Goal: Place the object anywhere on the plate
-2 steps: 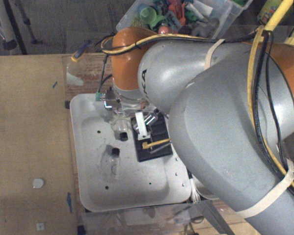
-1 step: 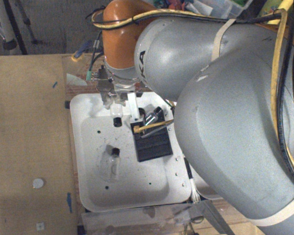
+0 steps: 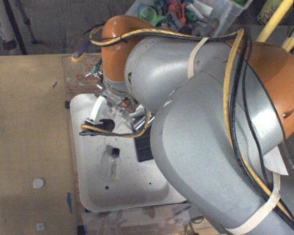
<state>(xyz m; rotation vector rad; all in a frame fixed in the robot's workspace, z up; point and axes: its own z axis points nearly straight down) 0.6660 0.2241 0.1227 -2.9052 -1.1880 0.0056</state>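
One clear bottle (image 3: 111, 162) (black cap) in bin (image 3: 87, 191).

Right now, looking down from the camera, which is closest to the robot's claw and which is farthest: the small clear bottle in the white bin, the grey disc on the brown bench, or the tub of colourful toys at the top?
Measured from the gripper in the camera view:
1. Clear bottle, just below it in the white bin.
2. Toy tub, up and to the right, behind the arm.
3. Grey disc, far left on the bench.
The last two are fairly close to call.
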